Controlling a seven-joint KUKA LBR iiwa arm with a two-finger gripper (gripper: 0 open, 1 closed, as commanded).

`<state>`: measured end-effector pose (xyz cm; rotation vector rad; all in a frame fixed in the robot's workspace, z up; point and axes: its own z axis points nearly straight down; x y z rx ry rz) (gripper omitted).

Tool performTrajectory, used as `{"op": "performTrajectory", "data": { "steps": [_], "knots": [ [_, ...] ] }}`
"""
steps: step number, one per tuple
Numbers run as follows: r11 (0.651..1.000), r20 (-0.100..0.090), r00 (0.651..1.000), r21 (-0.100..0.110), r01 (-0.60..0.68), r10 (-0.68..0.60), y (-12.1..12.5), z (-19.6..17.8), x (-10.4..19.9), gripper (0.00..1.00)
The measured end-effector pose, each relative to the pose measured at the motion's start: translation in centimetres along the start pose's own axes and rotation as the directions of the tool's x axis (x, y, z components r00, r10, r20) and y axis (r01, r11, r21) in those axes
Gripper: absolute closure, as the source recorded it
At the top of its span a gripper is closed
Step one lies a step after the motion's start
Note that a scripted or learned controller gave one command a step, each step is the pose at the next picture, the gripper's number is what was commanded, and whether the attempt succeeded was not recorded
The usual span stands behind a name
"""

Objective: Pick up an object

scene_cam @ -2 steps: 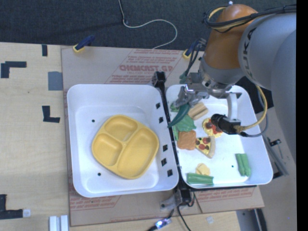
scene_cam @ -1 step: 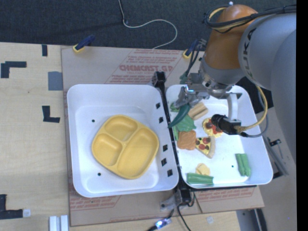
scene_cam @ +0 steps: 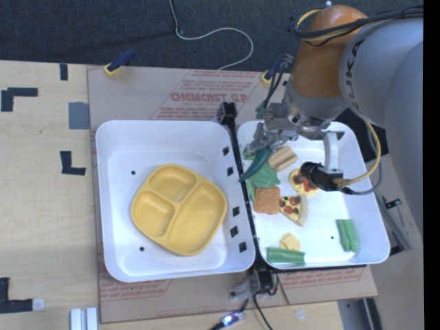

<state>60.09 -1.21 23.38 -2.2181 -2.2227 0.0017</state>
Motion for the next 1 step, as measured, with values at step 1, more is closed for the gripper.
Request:
{"op": "performTrajectory", "data": {
  "steps": [1],
  "knots": [
    [1.0,0.001,1.0,0.0,0.0,0.0,0.8,0.58,-0.21,1.0]
  ]
}}
